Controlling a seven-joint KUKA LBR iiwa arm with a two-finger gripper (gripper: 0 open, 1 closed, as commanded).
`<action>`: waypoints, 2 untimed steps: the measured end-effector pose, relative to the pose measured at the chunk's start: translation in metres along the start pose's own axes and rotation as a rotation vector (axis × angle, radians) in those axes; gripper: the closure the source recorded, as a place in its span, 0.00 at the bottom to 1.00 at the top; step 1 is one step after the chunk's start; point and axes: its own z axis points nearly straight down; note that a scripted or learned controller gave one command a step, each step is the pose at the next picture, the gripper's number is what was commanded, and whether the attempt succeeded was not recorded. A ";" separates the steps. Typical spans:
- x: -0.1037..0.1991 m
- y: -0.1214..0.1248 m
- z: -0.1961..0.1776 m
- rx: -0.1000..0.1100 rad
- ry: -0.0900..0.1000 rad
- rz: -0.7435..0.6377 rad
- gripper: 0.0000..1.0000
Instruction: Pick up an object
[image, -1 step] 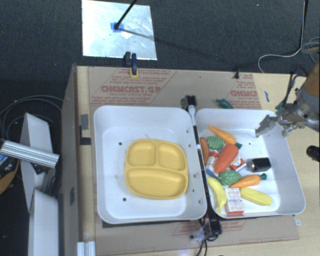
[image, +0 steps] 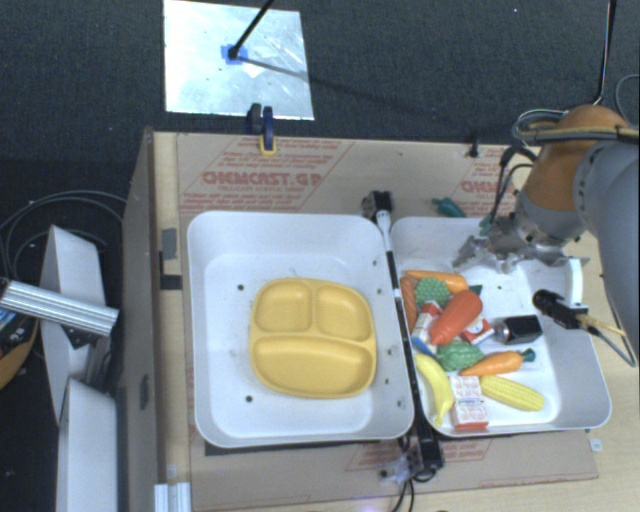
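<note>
grey claw hovers over right bin; its grip state unclear; yellow tray in left bin

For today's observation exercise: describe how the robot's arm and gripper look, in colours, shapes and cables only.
The grey robot arm is thick and rounded, with a glossy orange band above the wrist. Dark cables loop beside the band. Below sits a pale grey metal two-finger gripper, angular and small against the bulky arm.
</note>
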 end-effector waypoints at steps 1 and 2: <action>0.011 -0.063 0.000 0.002 0.000 0.003 0.00; -0.039 -0.134 -0.003 0.002 -0.001 0.005 0.00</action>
